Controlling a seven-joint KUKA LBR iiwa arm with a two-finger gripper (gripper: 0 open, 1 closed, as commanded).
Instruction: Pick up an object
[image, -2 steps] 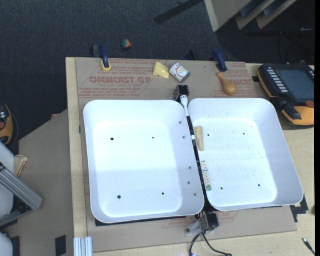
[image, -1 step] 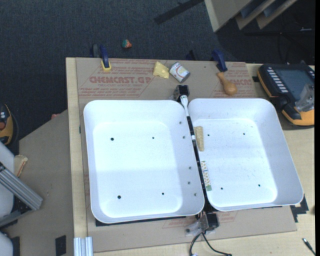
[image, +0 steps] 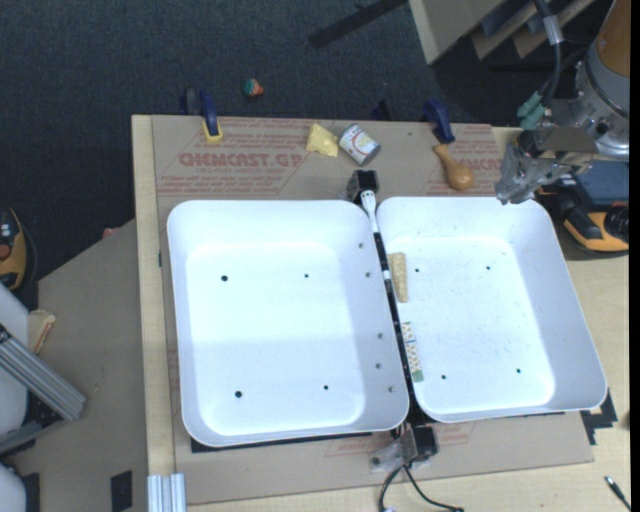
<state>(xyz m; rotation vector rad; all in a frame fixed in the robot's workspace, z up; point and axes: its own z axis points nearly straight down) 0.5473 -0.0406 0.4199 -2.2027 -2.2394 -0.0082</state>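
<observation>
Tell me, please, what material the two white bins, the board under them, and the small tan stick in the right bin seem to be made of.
The left bin and right bin look like thin moulded plastic, smooth and slightly glossy, with rounded corners. The board looks like brown cardboard or fibreboard, matte, with printed red lettering. The tan stick could be wood or a foam-like material; its pale, dull surface leaves this open.

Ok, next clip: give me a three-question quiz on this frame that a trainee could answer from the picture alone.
1. True or false: the gripper hangs over the left bin.
2. Which bin holds the tan stick-like piece? A) left bin B) right bin
3. Fill in: the small boxy white object lies on the ____ behind the bins, beside a yellow piece.

Key: 1. False; it is at the right bin's far right corner. 2. B, close to that bin's left wall. 3. Cardboard sheet.
</observation>
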